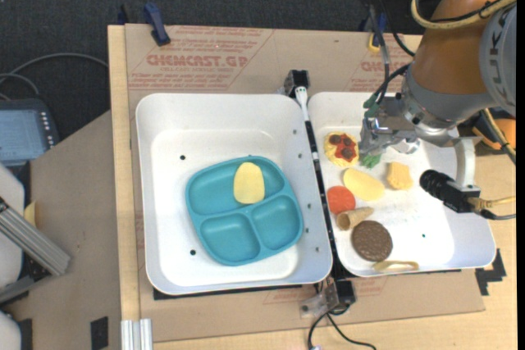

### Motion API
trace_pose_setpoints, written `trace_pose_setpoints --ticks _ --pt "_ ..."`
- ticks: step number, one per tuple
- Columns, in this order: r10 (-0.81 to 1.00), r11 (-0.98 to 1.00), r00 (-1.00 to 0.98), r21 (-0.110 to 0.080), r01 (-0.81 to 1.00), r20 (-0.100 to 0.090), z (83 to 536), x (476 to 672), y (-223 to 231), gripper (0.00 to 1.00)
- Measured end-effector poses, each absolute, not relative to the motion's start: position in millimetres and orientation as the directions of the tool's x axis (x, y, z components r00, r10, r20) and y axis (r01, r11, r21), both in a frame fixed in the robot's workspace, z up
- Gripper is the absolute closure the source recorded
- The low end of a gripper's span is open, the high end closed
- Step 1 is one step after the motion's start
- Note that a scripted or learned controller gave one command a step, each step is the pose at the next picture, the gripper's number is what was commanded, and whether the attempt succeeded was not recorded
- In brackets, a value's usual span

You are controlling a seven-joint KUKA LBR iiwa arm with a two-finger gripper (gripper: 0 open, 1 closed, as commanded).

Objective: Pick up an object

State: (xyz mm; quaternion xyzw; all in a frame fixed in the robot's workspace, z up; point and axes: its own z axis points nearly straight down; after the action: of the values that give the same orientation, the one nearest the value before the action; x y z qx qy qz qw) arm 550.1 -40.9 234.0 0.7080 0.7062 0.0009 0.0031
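Observation:
My gripper (pixel 373 145) hangs low over the back of the right bin (pixel 459 246), its tips close above a small green piece (pixel 371 161). Just left of it lies a pizza slice with red topping (pixel 340 147). In front sit a pale yellow oval (pixel 362 184), a yellow cheese wedge (pixel 399 175), an orange-red round piece (pixel 341 198), a tan cone-shaped piece (pixel 353 217), a brown cookie (pixel 372 241) and a thin beige strip (pixel 397 265). The arm's body hides the finger gap.
The left bin (pixel 164 143) holds a teal divided plate (pixel 215 213) with a yellow lemon-like piece (pixel 249 182) in its back compartment. A black divider clip (pixel 297 82) sits between the bins. A black cylinder (pixel 443 188) on the arm overhangs the right bin.

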Motion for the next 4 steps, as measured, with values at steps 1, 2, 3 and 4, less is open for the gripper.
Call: trace_pose_setpoints --ticks 1,2,3,4 --pt "1.0 0.007 -0.007 -0.009 1.0 0.004 214.4 490.5 41.3 1.0" --pt "1.0 0.009 -0.01 0.009 1.0 0.004 299.8 479.6 104.4 1.0" --pt "1.0 0.002 -0.002 0.021 1.0 0.005 541.5 491.1 98.5 1.0" --pt "1.0 -0.004 0.004 -0.013 1.0 -0.004 400.9 501.9 82.6 1.0"
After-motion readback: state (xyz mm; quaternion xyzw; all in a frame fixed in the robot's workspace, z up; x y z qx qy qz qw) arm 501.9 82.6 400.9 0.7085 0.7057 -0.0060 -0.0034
